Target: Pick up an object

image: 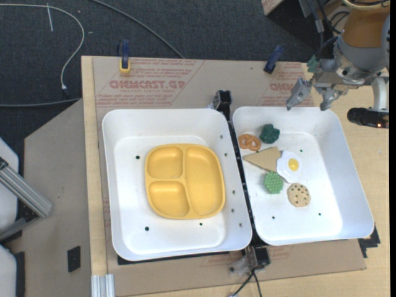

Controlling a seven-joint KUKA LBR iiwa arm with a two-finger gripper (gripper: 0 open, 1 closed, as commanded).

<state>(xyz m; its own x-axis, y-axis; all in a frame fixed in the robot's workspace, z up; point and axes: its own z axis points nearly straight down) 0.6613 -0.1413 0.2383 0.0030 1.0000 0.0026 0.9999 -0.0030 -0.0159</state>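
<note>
The brown board under the bins is showing red printed words. They are looking like "CHEMCAST GP", but the letters are faint, so I am not sure. The same red writing is showing again near the far right corner, mostly hidden.

The arm is reaching in from the right, up at the top corner. Its orange band is sitting above a grey wrist. The gripper is hanging over the far edge of the right bin. Its 2 fingers are spread wide apart and pointing down. Nothing is sitting between them, so the gripper is holding nothing.

The toy foods are lying in the right bin, below the gripper and apart from it. A brown pretzel is lying beside a dark green piece. A tan wedge is lying just under them. A fried egg is touching the wedge's right side. A light green bumpy piece is sitting below the wedge. A round cookie with dark chips is lying just beside it.

The left bin is holding a yellow plate with 3 parts.

A blue and yellow clamp is gripping the board's far edge. A blue clamp is sitting further right.
</note>
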